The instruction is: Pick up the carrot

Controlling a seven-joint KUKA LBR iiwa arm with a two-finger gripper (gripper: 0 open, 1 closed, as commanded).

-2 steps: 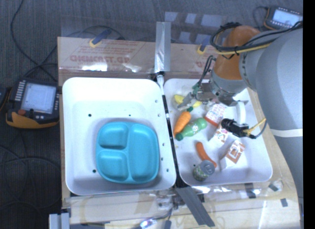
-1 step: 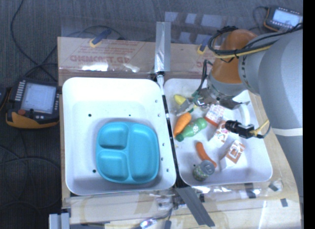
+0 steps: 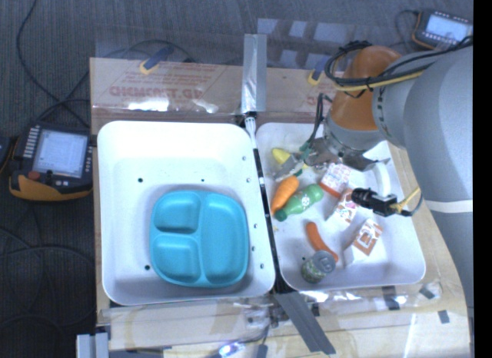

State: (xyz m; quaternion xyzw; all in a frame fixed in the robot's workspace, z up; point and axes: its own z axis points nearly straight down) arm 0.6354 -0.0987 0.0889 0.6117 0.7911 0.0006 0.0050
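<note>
The gripper (image 3: 301, 157) sits low in the upper part of the right bin (image 3: 407, 268); whether it is spread or pinched cannot be told. Just below it lies the carrot (image 3: 285, 192), touching a green vegetable (image 3: 300, 201). A blue divided plate (image 3: 200, 237) occupies the left bin (image 3: 123, 149).

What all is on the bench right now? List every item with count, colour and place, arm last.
left bin: 1, white, left half of bench
divided plate: 1, light blue, in the left bin, toward its near side
right bin: 1, white, right half of bench
carrot: 1, orange, right bin, near its left wall
green vegetable toy: 1, green, touching the carrot's right side
yellow toy: 1, yellow, right bin, far left corner
sausage: 1, red-orange, right bin, near middle
small can: 1, grey-green, right bin, near edge
small cartons: about 3, white and red, right bin, centre and right
handheld pendants: 2, grey and orange, off the bench at left and top right
arm: 1, grey with orange band, above the right bin
gripper: 1, dark, over the far part of the right bin
</note>
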